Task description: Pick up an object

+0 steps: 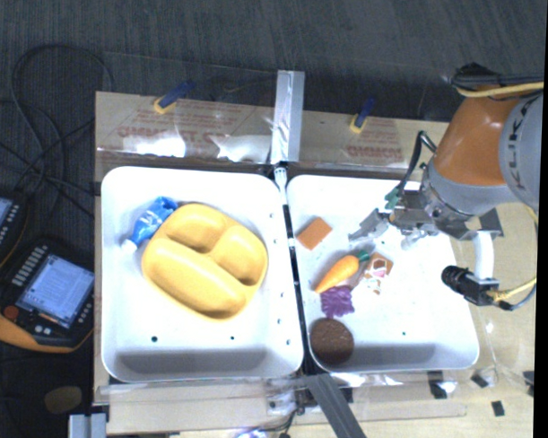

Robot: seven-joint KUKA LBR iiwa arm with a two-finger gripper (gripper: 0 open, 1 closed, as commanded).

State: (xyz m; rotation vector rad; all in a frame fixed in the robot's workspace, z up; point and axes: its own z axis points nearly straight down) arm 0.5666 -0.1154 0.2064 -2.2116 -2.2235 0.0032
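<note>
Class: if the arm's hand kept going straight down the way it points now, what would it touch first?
Probably the toy carrot in the right bin: the hand hangs just up-right of it. Height is unclear from above, so it might land on bare bin floor beside the carrot instead.
</note>
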